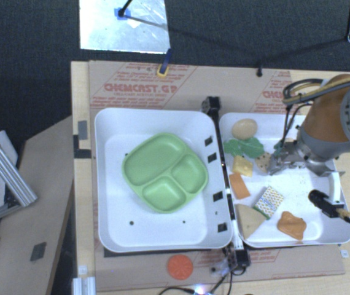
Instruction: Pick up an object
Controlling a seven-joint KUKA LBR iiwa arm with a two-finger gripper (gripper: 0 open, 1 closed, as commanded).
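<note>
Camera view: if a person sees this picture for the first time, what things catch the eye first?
The big green divided plate lying in the left bin stands out most. Next comes the grey arm with its orange band, reaching from the right over the right bin, where small food pieces lie scattered, such as a tan egg and green leaf.

You have one fixed camera, set above the bench and looking down at a slant, far enough to take in both the left shallow white plastic bin (110, 183) and the right shallow white plastic bin (322, 229) side by side.
</note>
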